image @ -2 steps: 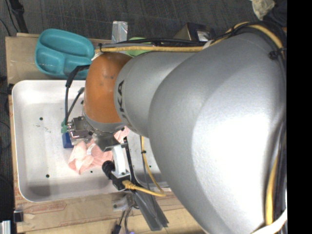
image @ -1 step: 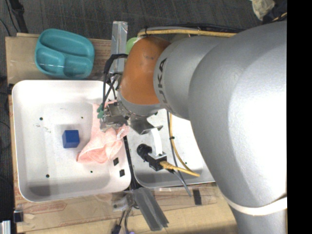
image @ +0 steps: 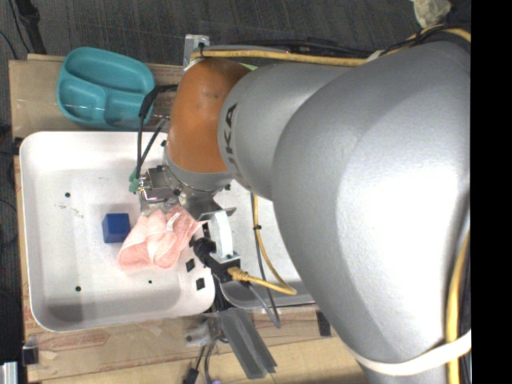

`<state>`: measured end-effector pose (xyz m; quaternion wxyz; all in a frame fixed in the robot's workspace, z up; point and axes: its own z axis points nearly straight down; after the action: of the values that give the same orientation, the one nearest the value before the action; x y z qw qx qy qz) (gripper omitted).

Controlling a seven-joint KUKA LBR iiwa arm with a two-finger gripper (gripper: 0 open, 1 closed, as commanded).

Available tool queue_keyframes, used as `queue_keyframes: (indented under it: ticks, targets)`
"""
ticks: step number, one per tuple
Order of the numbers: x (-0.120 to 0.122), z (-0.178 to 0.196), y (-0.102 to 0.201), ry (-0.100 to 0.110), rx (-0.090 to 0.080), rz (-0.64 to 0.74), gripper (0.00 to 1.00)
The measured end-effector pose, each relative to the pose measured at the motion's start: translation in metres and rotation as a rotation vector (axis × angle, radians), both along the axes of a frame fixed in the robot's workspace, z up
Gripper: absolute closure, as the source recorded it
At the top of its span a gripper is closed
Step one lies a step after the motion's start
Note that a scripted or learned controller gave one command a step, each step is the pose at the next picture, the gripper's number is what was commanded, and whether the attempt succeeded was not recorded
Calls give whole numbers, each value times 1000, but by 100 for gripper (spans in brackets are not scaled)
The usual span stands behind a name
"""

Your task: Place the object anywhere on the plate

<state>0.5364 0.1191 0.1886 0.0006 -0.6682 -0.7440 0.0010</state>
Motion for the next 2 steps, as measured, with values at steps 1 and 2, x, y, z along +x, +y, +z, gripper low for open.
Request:
queue_keyframes:
  ticks: [1, 2]
  targets:
    - [51, -36, 12, 2, -1, -134, 100]
    - [49, 6, -31, 0, 0, -80, 100]
